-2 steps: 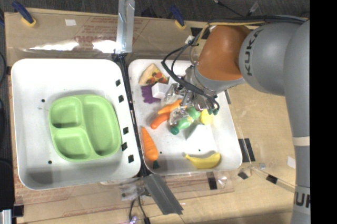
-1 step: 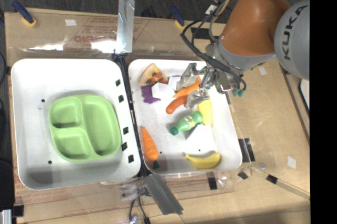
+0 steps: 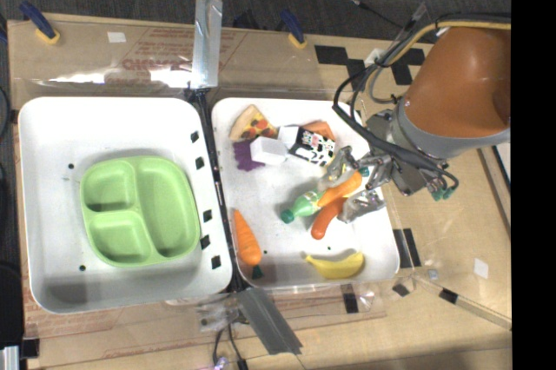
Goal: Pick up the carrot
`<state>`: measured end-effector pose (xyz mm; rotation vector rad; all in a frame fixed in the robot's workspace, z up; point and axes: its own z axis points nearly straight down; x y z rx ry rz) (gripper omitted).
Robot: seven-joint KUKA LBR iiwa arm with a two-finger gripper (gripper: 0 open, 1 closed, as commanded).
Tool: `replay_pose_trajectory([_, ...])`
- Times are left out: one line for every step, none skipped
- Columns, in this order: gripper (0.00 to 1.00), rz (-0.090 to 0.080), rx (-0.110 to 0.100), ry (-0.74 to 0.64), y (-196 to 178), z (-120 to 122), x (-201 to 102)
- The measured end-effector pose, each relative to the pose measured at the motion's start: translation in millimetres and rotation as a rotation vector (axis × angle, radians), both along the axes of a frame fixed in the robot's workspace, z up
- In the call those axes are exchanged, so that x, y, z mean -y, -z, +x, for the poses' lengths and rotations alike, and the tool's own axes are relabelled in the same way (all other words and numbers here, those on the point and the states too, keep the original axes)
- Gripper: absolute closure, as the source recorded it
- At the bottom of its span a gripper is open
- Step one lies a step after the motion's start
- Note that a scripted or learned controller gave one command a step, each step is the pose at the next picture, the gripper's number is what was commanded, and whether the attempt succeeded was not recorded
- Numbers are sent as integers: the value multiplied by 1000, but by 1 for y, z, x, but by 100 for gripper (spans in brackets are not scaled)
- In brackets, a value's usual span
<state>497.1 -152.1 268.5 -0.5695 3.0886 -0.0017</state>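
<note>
Camera view, reading from the left: the left bin [image 3: 35, 125] carries a green divided plate [image 3: 139, 209]. Just past the divider, the carrot [image 3: 246, 240] lies flat against the left wall of the right bin [image 3: 278, 251], in the lower middle of the frame, with its narrow green end pointing down. I judge it a light, stiff, smooth toy that could slip or roll, so I would take it across the thick middle. The wall beside it leaves little room. Further right, a second orange piece [image 3: 332, 205], perhaps another carrot, slants beside a green bottle [image 3: 300, 208]. The tool [image 3: 358, 186] sits low over its upper end, and I cannot tell whether it is clenched or released. The arm [image 3: 456, 82] leans in from the upper right.
</note>
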Motion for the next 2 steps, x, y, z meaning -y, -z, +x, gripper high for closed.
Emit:
replay_pose_trajectory([100,2,-2,-402,23,14,-59])
replay_pose_trajectory([100,3,-3,-565,78,-16,-73])
